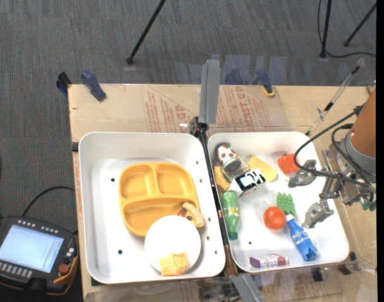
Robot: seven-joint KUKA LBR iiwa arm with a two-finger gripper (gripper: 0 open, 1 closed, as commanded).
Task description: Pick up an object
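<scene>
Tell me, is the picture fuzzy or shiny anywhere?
In the camera view, the light is soft and even, so the toys in the right bin cast only faint shadows; the white plate looks very bright, almost washed out; small things like the blue bottle are a bit fuzzy, and the gripper is soft-edged too.

A divided tray and plate lie in the left bin; bottles and a ball fill the right bin.

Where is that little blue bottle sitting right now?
The blue bottle lies in the right bin, near its front right corner, just right of the red ball.
</scene>
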